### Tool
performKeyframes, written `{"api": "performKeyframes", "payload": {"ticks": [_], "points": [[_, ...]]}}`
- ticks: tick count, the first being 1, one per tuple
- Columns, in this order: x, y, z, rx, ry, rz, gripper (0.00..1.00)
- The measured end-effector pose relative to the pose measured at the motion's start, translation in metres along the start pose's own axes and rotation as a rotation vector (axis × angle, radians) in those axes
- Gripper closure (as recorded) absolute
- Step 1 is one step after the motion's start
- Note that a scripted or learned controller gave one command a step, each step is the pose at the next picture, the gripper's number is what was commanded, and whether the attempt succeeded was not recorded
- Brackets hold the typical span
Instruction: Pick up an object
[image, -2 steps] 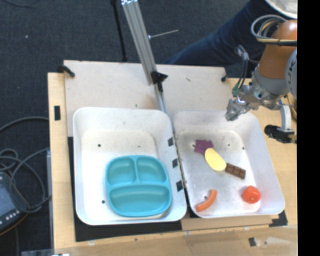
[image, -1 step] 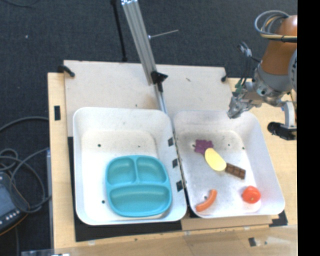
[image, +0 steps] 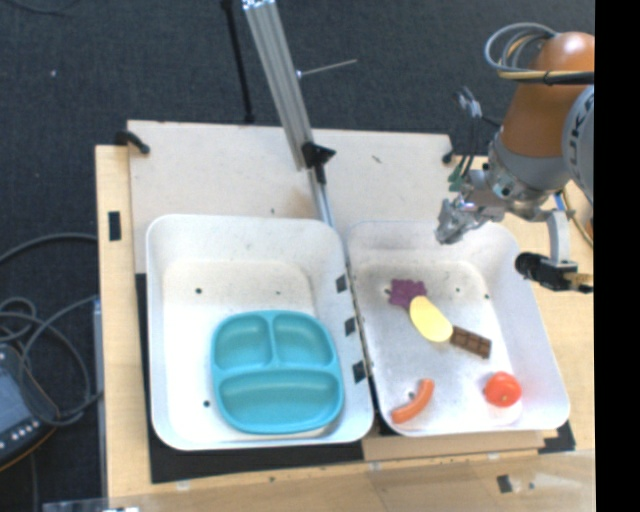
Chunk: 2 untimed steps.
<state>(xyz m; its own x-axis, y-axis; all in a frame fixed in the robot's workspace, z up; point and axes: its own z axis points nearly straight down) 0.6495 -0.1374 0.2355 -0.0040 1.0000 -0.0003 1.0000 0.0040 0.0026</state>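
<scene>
Gripper (image: 452, 228) hangs over right bin (image: 540, 340) at its 12 o'clock rim, above all contents; finger state: cannot tell.

Right bin contents: purple piece (image: 405, 292) near centre; yellow oval piece (image: 431, 320) just at its 5 o'clock, touching; brown bar (image: 471, 344) at 4 o'clock of yellow piece, touching; orange sausage-shaped piece (image: 413, 401) at bin's 7 o'clock; red round piece (image: 502, 389) at 5 o'clock.

Left bin (image: 170, 300): teal divided plate (image: 275, 372) toward 6 o'clock.

No readable writing or labels.
</scene>
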Motion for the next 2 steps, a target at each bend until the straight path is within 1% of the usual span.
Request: {"api": "performKeyframes", "payload": {"ticks": [1,2], "points": [[0.043,-0.023,0.007,0.003,0.001,-0.001,1.00],[0.088,-0.036,-0.005,0.001,0.002,-0.003,1.00]]}}
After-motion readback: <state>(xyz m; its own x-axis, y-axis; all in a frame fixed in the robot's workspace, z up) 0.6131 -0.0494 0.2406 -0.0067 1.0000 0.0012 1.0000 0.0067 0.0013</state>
